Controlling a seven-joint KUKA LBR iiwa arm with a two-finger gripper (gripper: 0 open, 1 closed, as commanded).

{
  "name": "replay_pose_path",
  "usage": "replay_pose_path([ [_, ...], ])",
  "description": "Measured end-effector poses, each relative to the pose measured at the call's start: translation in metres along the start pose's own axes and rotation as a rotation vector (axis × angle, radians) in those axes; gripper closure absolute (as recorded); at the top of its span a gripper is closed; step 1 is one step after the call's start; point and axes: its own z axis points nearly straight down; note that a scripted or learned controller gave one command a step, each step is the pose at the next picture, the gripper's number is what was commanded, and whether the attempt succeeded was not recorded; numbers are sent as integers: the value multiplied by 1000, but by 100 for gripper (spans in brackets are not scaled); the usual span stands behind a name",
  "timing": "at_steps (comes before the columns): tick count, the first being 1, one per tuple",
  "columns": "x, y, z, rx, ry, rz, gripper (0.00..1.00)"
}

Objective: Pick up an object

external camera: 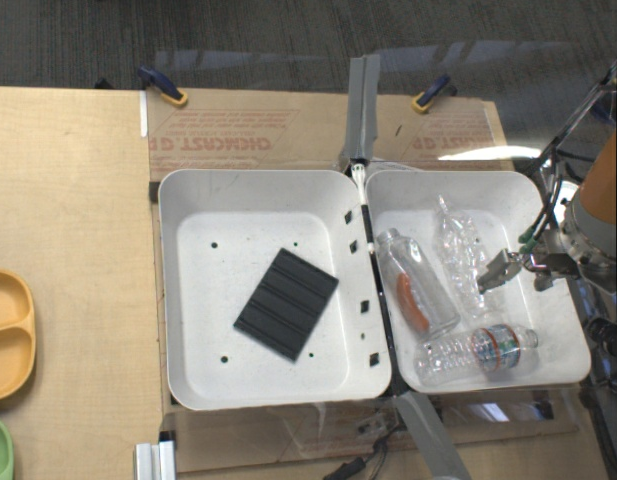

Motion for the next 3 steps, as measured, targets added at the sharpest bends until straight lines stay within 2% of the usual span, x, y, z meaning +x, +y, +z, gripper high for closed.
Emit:
replay_pose_path([
  [1,10,10,-65,-3,-2,60,0],
  [2,22,-6,-21,0,-1,75,0],
  [3,-48,70,120,0,0,-41,0],
])
